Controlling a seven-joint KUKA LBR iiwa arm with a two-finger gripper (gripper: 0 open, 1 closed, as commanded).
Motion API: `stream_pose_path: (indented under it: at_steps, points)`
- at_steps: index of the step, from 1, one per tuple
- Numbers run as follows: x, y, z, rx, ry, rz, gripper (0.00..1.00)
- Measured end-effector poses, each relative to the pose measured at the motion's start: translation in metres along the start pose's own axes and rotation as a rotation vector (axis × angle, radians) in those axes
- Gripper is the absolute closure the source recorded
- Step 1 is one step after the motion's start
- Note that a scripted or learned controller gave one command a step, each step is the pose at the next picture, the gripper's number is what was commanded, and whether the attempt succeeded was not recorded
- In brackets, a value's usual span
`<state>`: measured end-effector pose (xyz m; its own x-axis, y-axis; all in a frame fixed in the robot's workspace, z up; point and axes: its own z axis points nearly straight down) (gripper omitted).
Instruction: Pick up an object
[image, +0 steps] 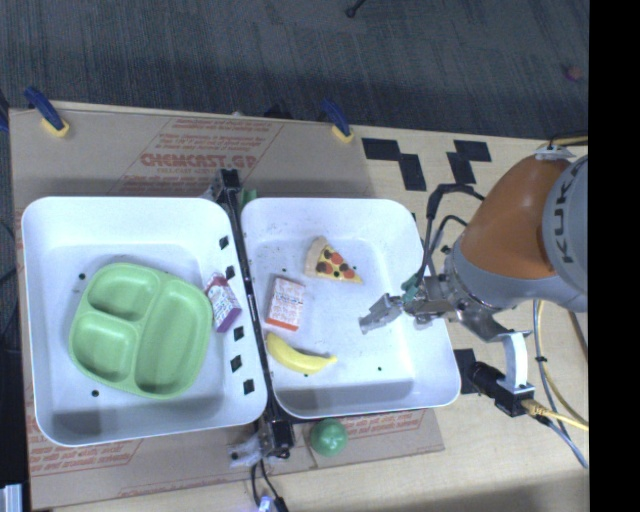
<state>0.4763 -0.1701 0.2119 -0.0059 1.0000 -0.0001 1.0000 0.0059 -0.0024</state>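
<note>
Over the right white bin (400, 385), the grey two-finger gripper (377, 316) hangs with nothing between its fingers; whether they stand open cannot be told. Nearest lies the curved yellow plastic banana (298, 357), down-left of it, long axis running left-right.

Banana (299, 357), pizza slice (333, 262), green plate (140, 328)
</note>
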Motion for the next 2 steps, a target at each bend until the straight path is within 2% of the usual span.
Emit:
stream_pose_path:
  at_steps: [1, 2]
  points:
    - [0.063, 0.002, -0.069, -0.005, -0.001, -0.001, 0.00]
    - [-0.012, 0.000, -0.003, 0.000, -0.001, 0.000, 0.00]
